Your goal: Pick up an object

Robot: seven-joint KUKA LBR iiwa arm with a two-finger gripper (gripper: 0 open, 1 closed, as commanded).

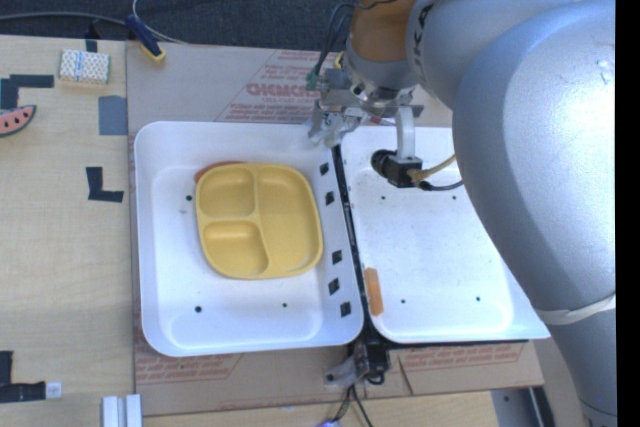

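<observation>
At the far left of the frame the wooden surface (60,245) carries a small patterned block (84,66) near its upper corner. The left bin (165,315) holds a yellow divided plate (258,219) at its middle, with a reddish thing peeking out from under the plate's upper left edge. Right of centre, the pincer (330,123) hangs over the top of the divide between the bins, its opening impossible to judge, while a small orange piece (373,290) lies at the lower left of the right bin (440,255) beneath the grey arm (540,115).

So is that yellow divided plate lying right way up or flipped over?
Right way up: the yellow divided plastic plate lies flat in the left white bin, its three hollow compartments facing upward.
</observation>
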